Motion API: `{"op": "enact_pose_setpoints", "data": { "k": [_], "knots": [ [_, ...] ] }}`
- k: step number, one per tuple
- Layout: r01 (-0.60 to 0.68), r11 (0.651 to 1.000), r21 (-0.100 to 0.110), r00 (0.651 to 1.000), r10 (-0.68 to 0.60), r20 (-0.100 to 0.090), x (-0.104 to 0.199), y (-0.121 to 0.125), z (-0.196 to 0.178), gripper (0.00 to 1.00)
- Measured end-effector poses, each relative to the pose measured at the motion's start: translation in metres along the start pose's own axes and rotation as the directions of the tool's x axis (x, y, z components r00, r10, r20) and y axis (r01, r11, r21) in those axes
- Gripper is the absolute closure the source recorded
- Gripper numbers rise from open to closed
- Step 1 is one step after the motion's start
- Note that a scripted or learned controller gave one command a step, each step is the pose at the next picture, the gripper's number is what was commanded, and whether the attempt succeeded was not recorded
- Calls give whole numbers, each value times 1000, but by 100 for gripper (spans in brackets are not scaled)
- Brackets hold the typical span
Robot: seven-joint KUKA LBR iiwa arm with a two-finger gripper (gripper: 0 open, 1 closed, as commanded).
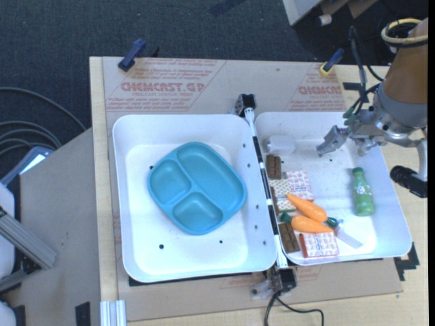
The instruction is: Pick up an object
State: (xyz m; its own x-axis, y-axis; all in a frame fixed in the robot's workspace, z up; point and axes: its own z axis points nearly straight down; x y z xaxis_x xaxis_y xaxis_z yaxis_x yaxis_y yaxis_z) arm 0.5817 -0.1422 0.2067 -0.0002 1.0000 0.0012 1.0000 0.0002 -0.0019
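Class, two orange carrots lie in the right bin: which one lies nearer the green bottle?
The lower carrot; its leafy end points toward the green bottle, while the upper carrot lies farther left.

Table (pixel 170 80) with brown protective sheet carries two white bins side by side: left bin (pixel 129 182), right bin (pixel 391 209).

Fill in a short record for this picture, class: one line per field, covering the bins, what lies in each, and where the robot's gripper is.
left bin: holds a blue divided plate
right bin: holds several small things
green bottle: lying near the right bin's right side
carrots: two, orange, lying together in the bin's lower middle
red and white packet: at the bin's lower edge
gripper: over the upper part of the right bin, nothing seen between its fingers
bench: brown board under both bins
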Motion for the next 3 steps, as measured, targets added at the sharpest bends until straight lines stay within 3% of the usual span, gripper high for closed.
{"op": "enact_pose_setpoints", "data": {
  "k": [1,2,3],
  "knots": [
    [0,1000,0,1000,0,1,48,-56,99,0],
    [0,1000,-9,1000,0,-1,34,-66,118,0],
    [0,1000,-3,1000,0,2,7,-21,59,0]
  ]
}}
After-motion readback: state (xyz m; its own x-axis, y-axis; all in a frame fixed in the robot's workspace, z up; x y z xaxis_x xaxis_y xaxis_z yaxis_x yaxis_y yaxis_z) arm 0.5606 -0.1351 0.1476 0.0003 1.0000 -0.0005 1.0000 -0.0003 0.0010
